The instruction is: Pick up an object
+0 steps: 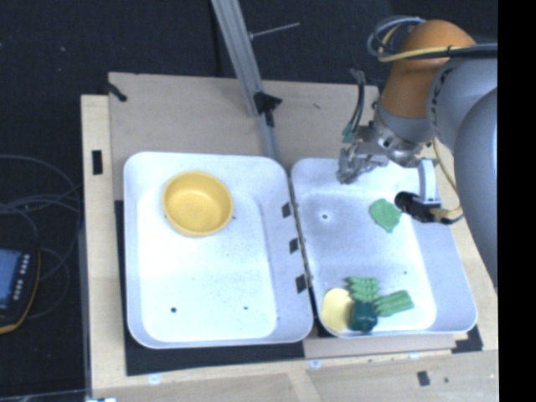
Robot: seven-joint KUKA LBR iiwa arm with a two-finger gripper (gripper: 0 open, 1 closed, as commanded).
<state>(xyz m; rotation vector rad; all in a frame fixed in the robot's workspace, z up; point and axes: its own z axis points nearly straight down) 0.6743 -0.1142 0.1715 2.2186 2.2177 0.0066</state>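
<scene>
My gripper (pixel 349 172) hangs over the back edge of the right bin (pixel 335 241), near its far left corner, with nothing seen between its fingers. A flat light green piece (pixel 385 215) lies in the right bin, a little to the right and in front of the gripper. At the bin's front lie a pale yellow round piece (pixel 336 309), a green ridged toy (pixel 378 296) and a dark teal block (pixel 363 316), all bunched together. A yellow bowl (pixel 198 203) sits upright in the left bin (pixel 201 283), far from the gripper.
A grey metal strut (pixel 243 57) slants down from the top to the bins' back edge, just left of the gripper. The wooden bench (pixel 184 107) borders both bins. A divider with black clips (pixel 295 245) runs between the bins.
</scene>
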